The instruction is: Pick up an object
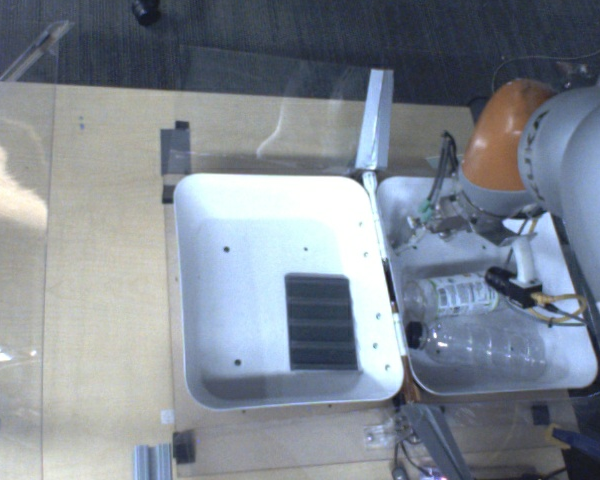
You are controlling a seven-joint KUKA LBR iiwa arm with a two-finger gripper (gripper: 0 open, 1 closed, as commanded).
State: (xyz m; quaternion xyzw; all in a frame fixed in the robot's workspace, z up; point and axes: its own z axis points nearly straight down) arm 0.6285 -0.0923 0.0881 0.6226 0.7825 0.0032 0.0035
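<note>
Clear plastic bottle lies on its side in the right bin, just below the gripper, whose grip state is hidden, and it looks light, slick and squashy, so the labelled middle seems the best hold.

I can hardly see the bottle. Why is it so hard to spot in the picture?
In the camera view the clear plastic bottle is see-through, so the white right bin shows through it; only pale glints and its label stand out. The dark ridged block in the left bin contrasts sharply.
</note>
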